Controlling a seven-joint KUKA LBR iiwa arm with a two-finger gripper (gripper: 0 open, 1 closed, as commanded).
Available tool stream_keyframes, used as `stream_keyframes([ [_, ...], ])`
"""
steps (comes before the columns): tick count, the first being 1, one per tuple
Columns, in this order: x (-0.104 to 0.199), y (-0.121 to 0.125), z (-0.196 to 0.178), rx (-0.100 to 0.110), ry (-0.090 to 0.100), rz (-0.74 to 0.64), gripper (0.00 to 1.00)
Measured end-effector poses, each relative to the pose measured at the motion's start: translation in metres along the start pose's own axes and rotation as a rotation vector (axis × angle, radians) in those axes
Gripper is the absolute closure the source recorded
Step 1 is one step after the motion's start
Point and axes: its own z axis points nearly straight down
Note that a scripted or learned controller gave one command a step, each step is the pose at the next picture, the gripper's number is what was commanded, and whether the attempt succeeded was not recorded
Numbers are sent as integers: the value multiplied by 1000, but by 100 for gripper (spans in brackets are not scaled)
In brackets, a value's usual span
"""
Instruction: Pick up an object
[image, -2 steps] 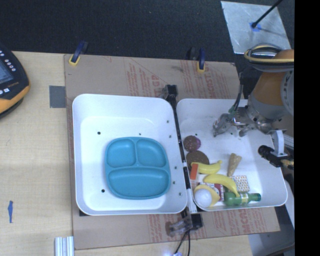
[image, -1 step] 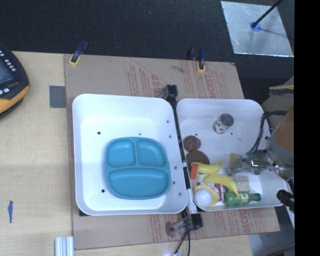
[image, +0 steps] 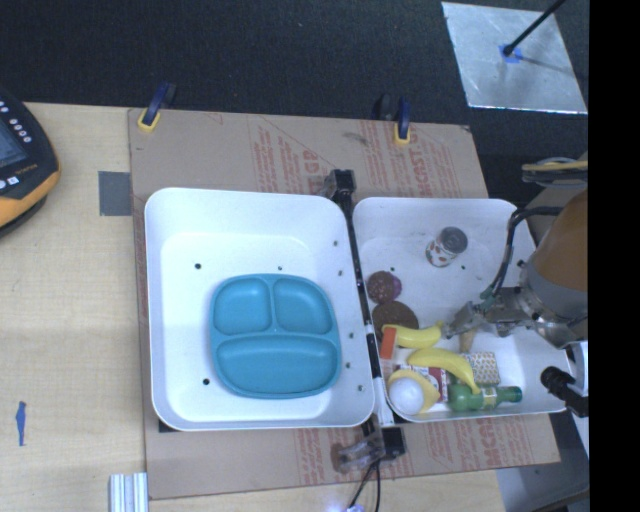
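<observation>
The tool (image: 468, 322) hung low in the right bin (image: 400, 215) beside the bananas (image: 440, 350); its grip couldn't be told.

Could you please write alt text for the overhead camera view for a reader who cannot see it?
The gripper hangs low over the right bin, beside bananas, a green bottle and a white ball. The left bin holds a blue divided plate.

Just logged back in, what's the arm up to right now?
The grey arm's hand is low in the right white bin, beside the yellow bananas. Nothing is visibly held. A green bottle, a white ball and two brown discs lie nearby. The left white bin holds a blue divided plate.
</observation>
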Motion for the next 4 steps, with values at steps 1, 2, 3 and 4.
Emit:
stream_keyframes([
  [1, 34, 126, -2, -11, -1, -5, 0],
  [2, 30, 119, -12, 8, 1, -3, 100],
  [3, 48, 100, -100, -8, 0, 1, 100],
  [4, 11, 56, -12, 12, 1, 7, 100],
])
